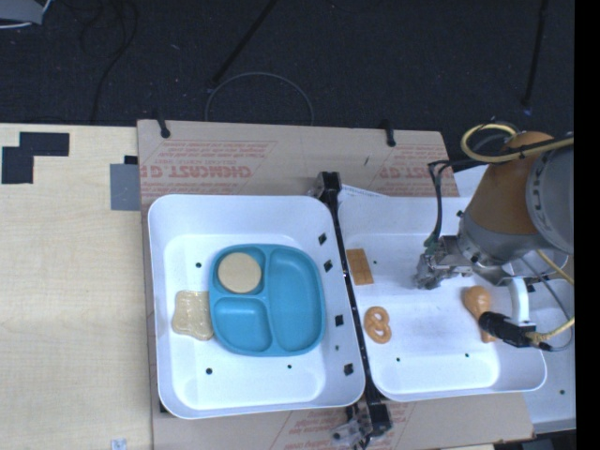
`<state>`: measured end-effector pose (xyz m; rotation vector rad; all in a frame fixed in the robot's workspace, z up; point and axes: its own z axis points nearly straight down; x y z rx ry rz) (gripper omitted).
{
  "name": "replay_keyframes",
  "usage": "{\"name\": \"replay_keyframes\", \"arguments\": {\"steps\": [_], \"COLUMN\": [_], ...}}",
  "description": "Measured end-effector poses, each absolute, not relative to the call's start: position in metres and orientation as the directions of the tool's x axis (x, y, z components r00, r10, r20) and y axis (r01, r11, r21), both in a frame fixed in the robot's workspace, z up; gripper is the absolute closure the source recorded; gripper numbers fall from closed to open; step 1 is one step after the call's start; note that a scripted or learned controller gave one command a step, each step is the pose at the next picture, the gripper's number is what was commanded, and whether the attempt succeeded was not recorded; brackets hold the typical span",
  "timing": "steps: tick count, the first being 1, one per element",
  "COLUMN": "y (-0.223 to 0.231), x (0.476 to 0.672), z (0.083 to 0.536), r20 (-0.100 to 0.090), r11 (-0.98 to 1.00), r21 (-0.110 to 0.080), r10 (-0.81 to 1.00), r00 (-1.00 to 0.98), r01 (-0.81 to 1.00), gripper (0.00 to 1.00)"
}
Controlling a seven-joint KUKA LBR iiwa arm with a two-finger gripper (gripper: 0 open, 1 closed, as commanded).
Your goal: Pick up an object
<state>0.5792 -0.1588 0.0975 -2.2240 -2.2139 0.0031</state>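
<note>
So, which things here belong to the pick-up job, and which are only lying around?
For the job:
gripper
pretzel
orange piece
tan block
right bin

Lying about:
blue tray
round cracker
pale biscuit
left bin

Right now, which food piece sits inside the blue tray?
The round tan cracker, in the blue divided tray's top-left compartment. The pale square cracker lies outside it.

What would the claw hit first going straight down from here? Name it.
Probably the bare floor of the right bin. The claw points down there; the pretzel and tan block lie off to its side. Depth is unclear.
</note>
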Motion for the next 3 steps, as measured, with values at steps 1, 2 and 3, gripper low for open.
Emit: {"name": "replay_keyframes", "arguments": {"steps": [1,2,3], "y": [-0.161,-0.164,-0.165], "x": [0.575,0.580,0.580], "z": [0.159,0.203,0.221], "r20": [-0.001,-0.001,0.000], "r11": [-0.007,0.001,0.001], "r21": [0.003,0.002,0.000], "r10": [1.000,1.000,1.000], "r00": [0.007,-0.001,-0.001], "r01": [1.000,1.000,1.000], "gripper": [1.00,1.00,1.00]}}
